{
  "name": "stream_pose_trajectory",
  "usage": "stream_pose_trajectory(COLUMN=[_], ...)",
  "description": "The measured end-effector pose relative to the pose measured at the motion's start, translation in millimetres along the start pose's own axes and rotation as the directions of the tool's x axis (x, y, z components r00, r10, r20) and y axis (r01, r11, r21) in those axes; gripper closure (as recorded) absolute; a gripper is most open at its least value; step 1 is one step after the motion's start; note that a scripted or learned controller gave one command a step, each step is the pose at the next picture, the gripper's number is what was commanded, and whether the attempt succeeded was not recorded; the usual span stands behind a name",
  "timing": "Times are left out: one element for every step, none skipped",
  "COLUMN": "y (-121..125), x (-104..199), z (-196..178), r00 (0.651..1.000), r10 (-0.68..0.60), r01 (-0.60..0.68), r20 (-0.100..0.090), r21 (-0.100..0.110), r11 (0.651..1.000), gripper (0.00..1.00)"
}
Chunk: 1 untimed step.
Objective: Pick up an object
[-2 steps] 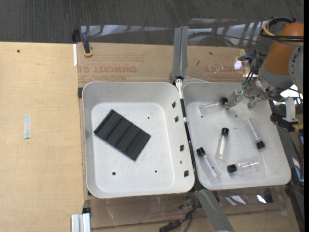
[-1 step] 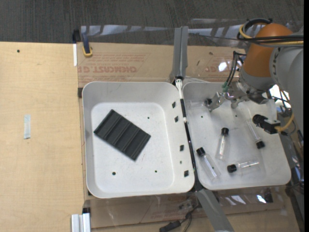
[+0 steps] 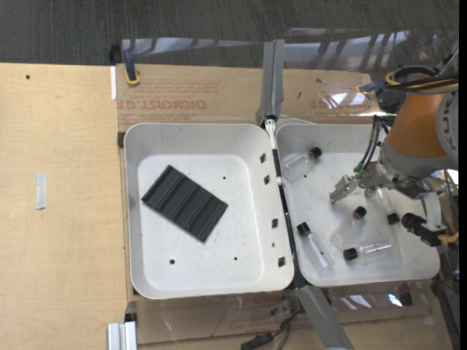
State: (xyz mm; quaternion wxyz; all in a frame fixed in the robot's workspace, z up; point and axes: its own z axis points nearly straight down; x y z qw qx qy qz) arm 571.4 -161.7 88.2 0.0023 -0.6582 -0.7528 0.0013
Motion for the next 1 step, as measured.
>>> stream_pose_trajectory(y=[80.9], x=[-58.5], z=[-2.1], r00=[0.993], r10=[-0.114], r01=[0.114], r20=[-0.004], r21=[-0.001], r11=[0.994], gripper=[0.0])
